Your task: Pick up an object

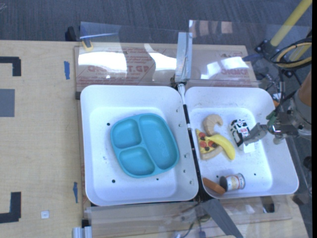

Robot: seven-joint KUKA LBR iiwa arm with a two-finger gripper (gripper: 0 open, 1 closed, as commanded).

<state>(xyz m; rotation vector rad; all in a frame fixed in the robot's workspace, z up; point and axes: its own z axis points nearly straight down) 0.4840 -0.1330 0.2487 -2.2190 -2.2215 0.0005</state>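
Since the gripper (246,139) sat low beside the black-and-white toy (240,128) in the right bin (262,170), jaw state could not be told — risk: nudging toy toward banana (222,146), no grasp.

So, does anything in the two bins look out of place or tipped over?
Only the small can stands out: it lies on its side near the front edge of the right bin, beside a hot dog. The blue plate sits flat.
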